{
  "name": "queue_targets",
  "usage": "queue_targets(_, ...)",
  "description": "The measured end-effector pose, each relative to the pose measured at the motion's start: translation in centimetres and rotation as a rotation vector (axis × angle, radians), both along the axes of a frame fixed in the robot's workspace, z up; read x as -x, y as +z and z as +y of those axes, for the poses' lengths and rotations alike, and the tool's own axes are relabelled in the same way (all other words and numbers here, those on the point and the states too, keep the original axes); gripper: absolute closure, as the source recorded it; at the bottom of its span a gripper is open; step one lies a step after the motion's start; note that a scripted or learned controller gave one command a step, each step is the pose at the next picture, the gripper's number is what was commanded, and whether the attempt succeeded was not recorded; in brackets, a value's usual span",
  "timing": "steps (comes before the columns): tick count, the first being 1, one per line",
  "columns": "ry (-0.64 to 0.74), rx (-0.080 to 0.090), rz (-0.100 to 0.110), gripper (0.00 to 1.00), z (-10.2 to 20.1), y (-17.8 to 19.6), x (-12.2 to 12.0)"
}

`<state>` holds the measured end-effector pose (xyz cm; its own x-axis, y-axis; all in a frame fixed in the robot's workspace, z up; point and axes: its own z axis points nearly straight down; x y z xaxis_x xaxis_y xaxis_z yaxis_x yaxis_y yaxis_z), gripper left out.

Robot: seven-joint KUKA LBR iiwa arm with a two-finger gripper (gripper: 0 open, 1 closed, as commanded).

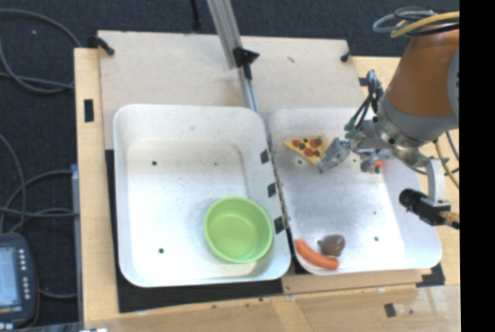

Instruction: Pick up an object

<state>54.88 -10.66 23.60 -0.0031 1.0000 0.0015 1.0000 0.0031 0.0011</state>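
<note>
A toy pizza slice [304, 146] lies flat in the right bin [371, 207], near its far left corner. My gripper [333, 155] is low over the bin, right at the slice's right tip; whether it touches the slice is unclear. The arm, with its orange band [424, 83], reaches in from the right. An orange sausage [316, 255] and a brown lump [332, 244] rest together at the right bin's near left corner. A green bowl [238, 229] stands upright in the left bin [155, 168], close to its near right corner.
A slanted metal pole [224, 13] rises from the back of the bench, between the two bins. Cables [406, 19] loop above the arm. The divider between the bins [273, 176] runs just left of the pizza slice.
</note>
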Motion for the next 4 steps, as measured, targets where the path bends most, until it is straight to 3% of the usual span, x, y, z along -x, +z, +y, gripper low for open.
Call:
queue_targets(1,-0.001,0.000,-0.001,0.00,0.0,0.0,0.0)
queue_targets(2,-0.004,0.003,0.006,0.00,-0.6,-6.1,0.6)
queue_targets(4,-0.006,0.004,0.002,0.00,-1.4,-13.7,0.6)
